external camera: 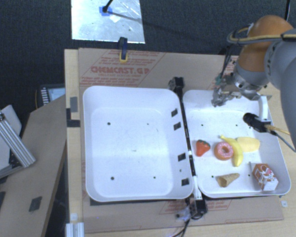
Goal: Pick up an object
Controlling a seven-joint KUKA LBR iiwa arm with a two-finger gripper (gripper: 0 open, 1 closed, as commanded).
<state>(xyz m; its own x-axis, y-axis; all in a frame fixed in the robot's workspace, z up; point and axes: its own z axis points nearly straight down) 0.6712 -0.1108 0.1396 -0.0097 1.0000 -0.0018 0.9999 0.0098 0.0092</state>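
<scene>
Toys, banana [235, 150] and donut [224, 151] included, fill right bin [197, 107].

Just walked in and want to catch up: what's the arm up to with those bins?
The arm's pincer hangs over the far end of the right bin, holding nothing. Nearer the camera in that bin lie a strawberry, a donut, a banana, a lemon, a cone and a small box. Nothing is picked up yet.
</scene>
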